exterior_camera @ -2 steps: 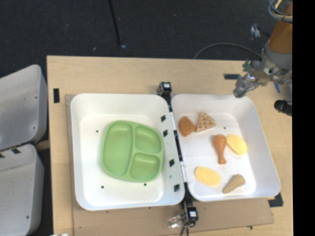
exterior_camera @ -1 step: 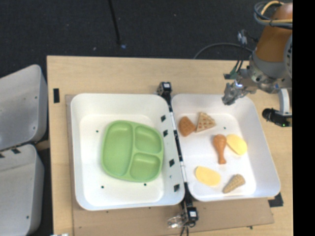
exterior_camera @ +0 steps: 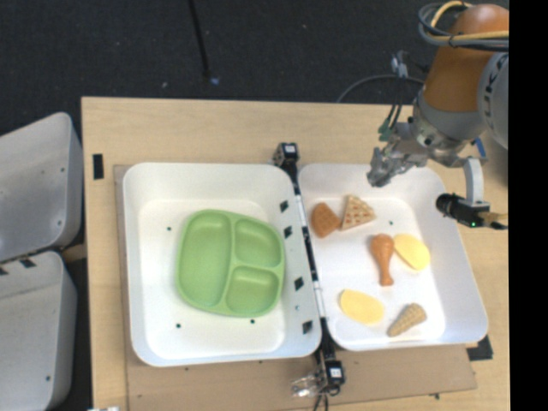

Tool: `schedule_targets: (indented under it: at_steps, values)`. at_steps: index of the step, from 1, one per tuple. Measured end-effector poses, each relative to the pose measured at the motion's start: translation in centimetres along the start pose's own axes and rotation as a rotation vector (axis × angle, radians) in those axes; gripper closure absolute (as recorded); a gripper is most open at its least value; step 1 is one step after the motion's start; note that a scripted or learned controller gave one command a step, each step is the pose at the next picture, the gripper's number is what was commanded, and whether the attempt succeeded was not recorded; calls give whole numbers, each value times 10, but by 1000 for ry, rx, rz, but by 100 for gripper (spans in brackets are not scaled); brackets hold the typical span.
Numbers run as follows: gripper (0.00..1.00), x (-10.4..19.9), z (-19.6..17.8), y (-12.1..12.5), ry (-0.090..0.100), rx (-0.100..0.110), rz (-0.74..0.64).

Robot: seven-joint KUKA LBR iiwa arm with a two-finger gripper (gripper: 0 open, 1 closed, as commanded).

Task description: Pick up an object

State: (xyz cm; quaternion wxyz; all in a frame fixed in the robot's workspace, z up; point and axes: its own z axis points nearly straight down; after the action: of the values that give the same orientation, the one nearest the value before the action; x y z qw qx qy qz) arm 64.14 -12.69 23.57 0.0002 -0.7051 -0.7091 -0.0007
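Camera view: we see the gripper [exterior_camera: 383, 171] over the right bin's [exterior_camera: 462, 311] far edge, nothing between its fingers; open or shut, we cannot tell. Approach step. Nearest target, pizza slice [exterior_camera: 357, 212], needs descent and forward reach.

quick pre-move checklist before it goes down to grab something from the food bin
1. End effector sits above the right bin's far edge, over no food: ok.
2. Fingers open: cannot tell.
3. Nearest targets, the pizza slice and brown pastry, touch each other: not ok for a clean single pick.
4. Drumstick touches the yellow piece: not ok.
5. Yellow chip lies alone: ok.
6. Cone lies alone near the front wall: ok.
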Motion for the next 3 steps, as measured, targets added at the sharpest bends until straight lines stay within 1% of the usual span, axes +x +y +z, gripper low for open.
schedule_targets:
  at_steps: [1,2,3]
  values:
    - [100,52,9,-12,-1,2,0]
    - [100,105,-5,-29,1,1,-1]
    - [100,155,5,-42,0,3,-1]
